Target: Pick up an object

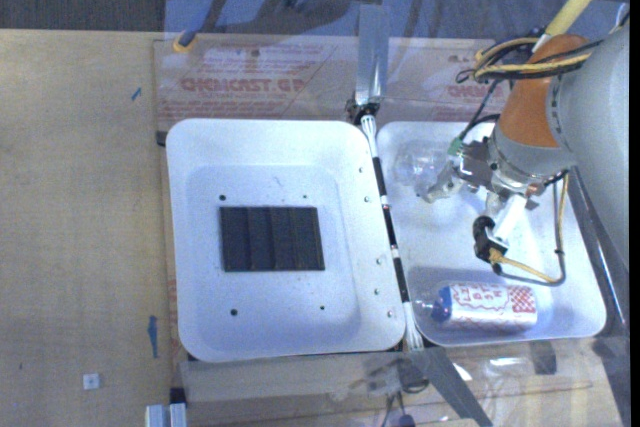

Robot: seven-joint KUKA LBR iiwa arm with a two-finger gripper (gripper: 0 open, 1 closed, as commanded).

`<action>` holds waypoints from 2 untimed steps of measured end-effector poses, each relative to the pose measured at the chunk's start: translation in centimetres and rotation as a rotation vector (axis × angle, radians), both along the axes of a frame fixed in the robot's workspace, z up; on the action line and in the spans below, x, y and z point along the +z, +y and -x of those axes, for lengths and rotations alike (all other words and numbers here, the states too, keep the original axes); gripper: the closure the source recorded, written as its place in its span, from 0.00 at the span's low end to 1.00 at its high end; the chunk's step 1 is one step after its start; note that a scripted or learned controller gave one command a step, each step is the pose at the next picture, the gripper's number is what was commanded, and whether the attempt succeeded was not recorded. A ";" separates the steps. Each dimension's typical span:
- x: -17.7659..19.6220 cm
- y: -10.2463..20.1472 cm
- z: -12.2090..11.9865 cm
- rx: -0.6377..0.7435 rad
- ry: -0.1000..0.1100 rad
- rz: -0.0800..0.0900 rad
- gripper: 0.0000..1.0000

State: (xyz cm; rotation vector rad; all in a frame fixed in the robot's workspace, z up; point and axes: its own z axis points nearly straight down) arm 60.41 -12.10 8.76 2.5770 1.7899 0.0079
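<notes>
In the right bin (580, 315), a white tube with a red pattern and a blue cap (487, 304) lies on its side near the front wall. A crumpled clear plastic item (412, 165) sits at the bin's back left. My gripper (440, 185) hangs low over the back of that bin, its tip right beside the clear plastic; whether they touch is unclear. In the left bin (200, 155), a flat black ribbed rectangle (272, 238) lies in the middle.
The grey arm with its orange band (530, 115) covers the right bin's back right corner. A black fitting with a yellow cable (500, 250) dangles below the wrist. A divider rail (385, 205) runs between the bins.
</notes>
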 end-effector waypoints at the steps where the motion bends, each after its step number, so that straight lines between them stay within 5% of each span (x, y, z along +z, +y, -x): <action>1: 0.0 0.0 0.0 -0.001 0.000 0.000 0.00; 2: 5.1 -6.0 4.2 -0.099 0.007 0.001 0.00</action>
